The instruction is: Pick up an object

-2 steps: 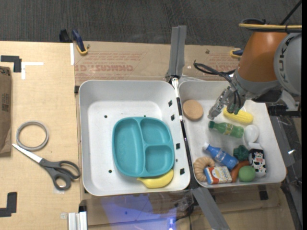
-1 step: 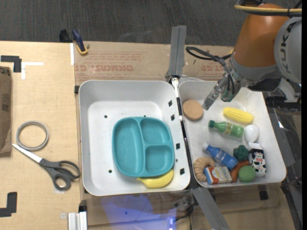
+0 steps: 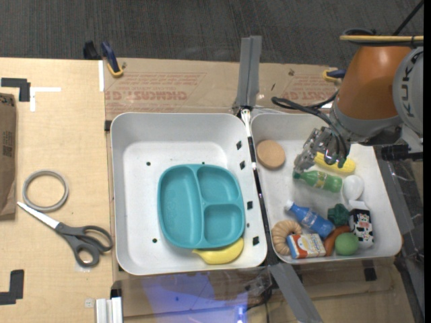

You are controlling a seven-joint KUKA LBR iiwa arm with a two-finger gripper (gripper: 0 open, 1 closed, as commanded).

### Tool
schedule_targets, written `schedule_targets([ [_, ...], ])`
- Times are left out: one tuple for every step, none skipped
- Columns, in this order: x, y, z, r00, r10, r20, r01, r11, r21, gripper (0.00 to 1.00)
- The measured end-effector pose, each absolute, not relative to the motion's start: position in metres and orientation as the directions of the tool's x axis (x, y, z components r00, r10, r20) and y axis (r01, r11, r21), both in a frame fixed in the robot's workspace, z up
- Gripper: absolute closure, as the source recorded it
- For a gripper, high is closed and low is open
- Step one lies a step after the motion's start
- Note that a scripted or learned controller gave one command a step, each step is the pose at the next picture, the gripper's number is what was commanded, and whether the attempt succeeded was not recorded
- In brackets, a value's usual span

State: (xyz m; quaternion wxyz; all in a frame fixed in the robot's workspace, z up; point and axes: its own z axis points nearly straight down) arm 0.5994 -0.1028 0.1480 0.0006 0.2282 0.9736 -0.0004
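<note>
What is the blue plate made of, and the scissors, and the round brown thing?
The teal divided plate looks like smooth moulded plastic: even colour, soft sheen, rounded sections. The scissors seem to have shiny metal blades and matte grey plastic handles. The round tan disc looks dull and bread-like, maybe foam or plastic toy food; the view leaves that open.

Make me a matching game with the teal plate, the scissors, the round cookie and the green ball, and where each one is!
Things:
1. teal plate
2. scissors
3. round cookie
4. green ball

Places:
A. near corner of the right bin
B. on the wooden bench, beside the tape roll
C. in the left bin
D. far end of the right bin

Pairs: 1-C, 2-B, 3-D, 4-A
</note>
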Motion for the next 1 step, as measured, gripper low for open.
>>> schedule_targets([
  [0.6252,-0.0197,0.2091,-0.837,0.547,-0.003,0.547,0.837,0.001,1.0],
])
